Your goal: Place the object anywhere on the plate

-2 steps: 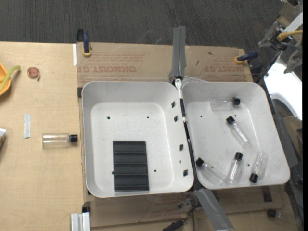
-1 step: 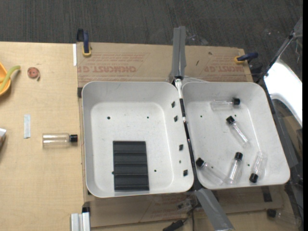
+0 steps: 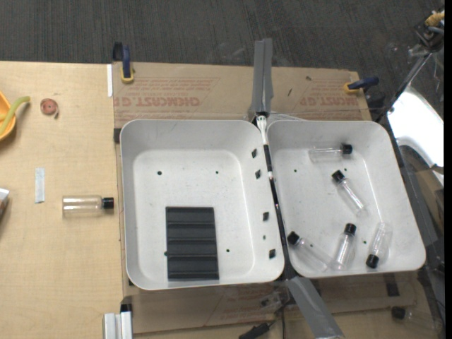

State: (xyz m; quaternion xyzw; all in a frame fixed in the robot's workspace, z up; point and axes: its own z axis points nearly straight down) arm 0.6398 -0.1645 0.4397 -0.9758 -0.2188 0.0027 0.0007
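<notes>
A dark ribbed rectangular plate (image 3: pixel 191 244) lies flat at the front of the left bin (image 3: pixel 141 140). In the right bin (image 3: pixel 385 143) several clear vials with black caps lie on their sides. One vial (image 3: pixel 329 152) rests near the back, another (image 3: pixel 348 191) sits slantwise in the middle. Three more lie along the front: one at the left corner (image 3: pixel 305 248), one in the middle (image 3: pixel 343 244) and one at the right (image 3: pixel 378 246). Nothing rests on the plate.
On the wooden bench left of the bins lies a spare vial (image 3: pixel 86 203), with a white strip (image 3: pixel 39 186), a small pink disc (image 3: pixel 48 106) and an orange bowl (image 3: pixel 6 119) at the left edge. Clamps (image 3: pixel 123 62) (image 3: pixel 360 85) hold the cardboard behind the bins.
</notes>
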